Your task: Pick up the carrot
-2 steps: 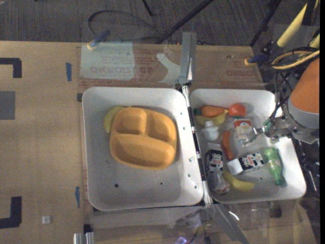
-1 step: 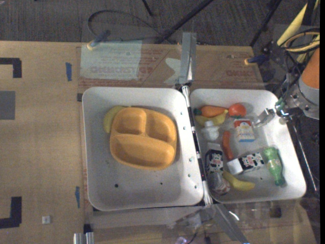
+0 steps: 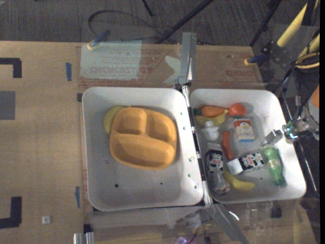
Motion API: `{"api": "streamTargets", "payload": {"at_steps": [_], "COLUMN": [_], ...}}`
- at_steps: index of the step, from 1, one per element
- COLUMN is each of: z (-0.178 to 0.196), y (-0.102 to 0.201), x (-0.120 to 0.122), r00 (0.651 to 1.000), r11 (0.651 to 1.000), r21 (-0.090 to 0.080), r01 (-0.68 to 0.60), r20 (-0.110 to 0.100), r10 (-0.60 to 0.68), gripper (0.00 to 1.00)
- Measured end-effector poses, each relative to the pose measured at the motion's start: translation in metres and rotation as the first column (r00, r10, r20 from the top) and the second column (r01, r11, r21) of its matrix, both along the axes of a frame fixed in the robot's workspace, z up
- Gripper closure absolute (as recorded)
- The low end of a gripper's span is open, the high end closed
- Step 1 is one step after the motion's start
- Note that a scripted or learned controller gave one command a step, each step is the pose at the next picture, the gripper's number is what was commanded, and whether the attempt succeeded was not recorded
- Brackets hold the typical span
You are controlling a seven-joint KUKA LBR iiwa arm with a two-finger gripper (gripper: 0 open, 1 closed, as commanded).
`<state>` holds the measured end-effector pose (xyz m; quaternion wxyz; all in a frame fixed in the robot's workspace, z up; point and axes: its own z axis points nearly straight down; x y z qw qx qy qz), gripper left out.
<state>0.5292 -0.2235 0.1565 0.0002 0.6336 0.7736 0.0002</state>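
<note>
Left bin (image 3: 96, 187): we count one orange divided plate (image 3: 143, 138) lying in it, with one yellow banana (image 3: 110, 118) tucked against the plate's far left edge.

Right bin (image 3: 292, 184): crowded. We count two more bananas, one (image 3: 213, 120) at the far left and one (image 3: 238, 182) near the front, which makes three bananas across both bins.

Carrot (image 3: 213, 111): one, orange with a tapered tip, lying at the far left of the right bin, touching the banana just nearer than it. A round orange-red piece (image 3: 237, 110) lies just to its right; we cannot tell what it is.

Other items in the right bin: one small white bottle (image 3: 211, 132), one reddish oblong piece (image 3: 226, 145), one white carton with an orange label (image 3: 244, 131), two cow-print cartons (image 3: 216, 161) (image 3: 247, 162), one green bottle (image 3: 274, 165).

Gripper (image 3: 274, 136): at the right side of the right bin, just far of the green bottle and well apart from the carrot. Nothing sits between its fingers that we can see; whether they are spread or closed we cannot tell.

Progress: we judge the pick as not yet done. The carrot rests in the bin untouched, so the reach across to the left, the grasp and the lift all remain.
</note>
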Motion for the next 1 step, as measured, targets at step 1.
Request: {"api": "streamTargets", "payload": {"at_steps": [1], "z": [0.0103], "y": [-0.0009], "x": [0.0009], "r00": [1.000], "r11": [1.000], "r21": [-0.001], "r01": [0.002], "r20": [0.004], "r10": [-0.002], "gripper": [1.00]}}
